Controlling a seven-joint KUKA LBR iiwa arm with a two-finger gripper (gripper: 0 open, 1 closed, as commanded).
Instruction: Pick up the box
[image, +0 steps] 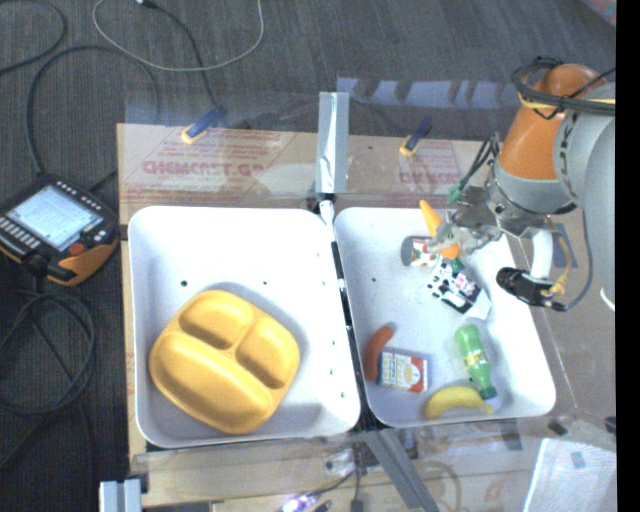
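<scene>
A small red and white box (403, 370) lies flat near the front of the right bin (520, 330). A black and white patterned box (455, 287) lies further back, towards the bin's middle right. My gripper (452, 243) hangs low over the back of the right bin, just behind the patterned box and beside a small grey can (414, 250). The gripper's dark parts blend with colourful bits under it, so I cannot make out whether anything is held.
The right bin also holds an orange carrot (428, 213), a red sausage (377, 350), a green bottle (475, 360) and a banana (458, 402). A yellow divided tray (225, 360) lies in the left bin (200, 240). A pendant (55, 225) sits left of the bench.
</scene>
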